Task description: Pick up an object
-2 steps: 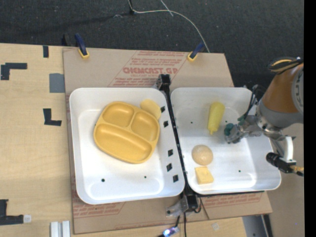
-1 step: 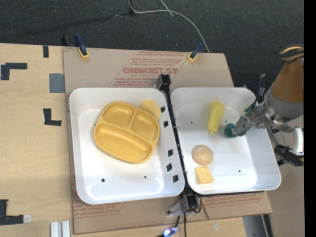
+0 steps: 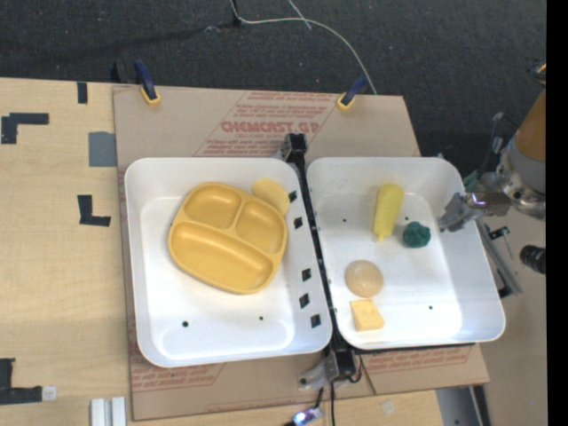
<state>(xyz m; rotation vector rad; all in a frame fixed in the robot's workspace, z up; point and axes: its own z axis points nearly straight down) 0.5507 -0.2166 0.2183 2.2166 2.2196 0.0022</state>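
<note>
Fingers [image 3: 454,213] over right bin's [image 3: 461,322] rim, nr green obj [image 3: 415,234].

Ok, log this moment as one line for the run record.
tool: at right bin's right rim | nearest: green object, apart | also in bin: yellow bottle, round beige piece, yellow block | nothing lifted

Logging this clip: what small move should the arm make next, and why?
Probably shift the gripper left over the green object, then descend. It sits at the right bin's far edge, and that object is the nearest one.
</note>
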